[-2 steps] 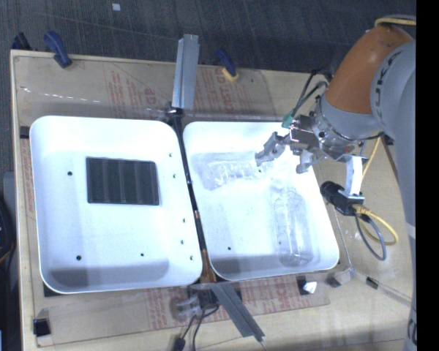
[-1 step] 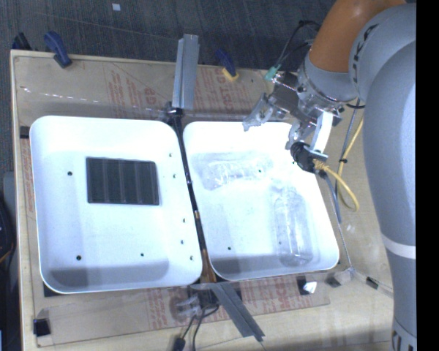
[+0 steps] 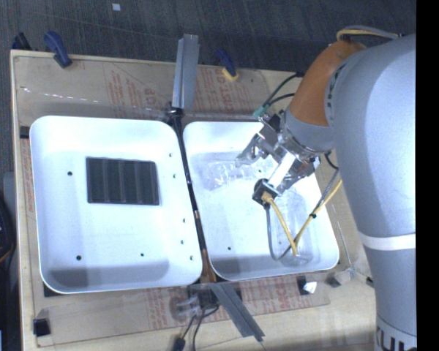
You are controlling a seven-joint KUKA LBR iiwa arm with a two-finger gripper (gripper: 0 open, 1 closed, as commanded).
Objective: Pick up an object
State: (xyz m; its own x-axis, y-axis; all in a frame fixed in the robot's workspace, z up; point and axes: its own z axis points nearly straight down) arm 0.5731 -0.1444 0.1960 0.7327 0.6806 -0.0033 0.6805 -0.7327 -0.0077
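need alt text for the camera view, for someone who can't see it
A grey robot arm reaches in from the right, its gripper over the right white bin, which holds crumpled clear plastic and a clear glass lying on its side. The left bin holds a dark ribbed rectangular block.

Dark grey carpet floor (image 3: 132,13) lay toward 12 o'clock. A pale wooden bench (image 3: 95,79) carried blue clamps (image 3: 57,48) at 11 o'clock; lighting bright, even.
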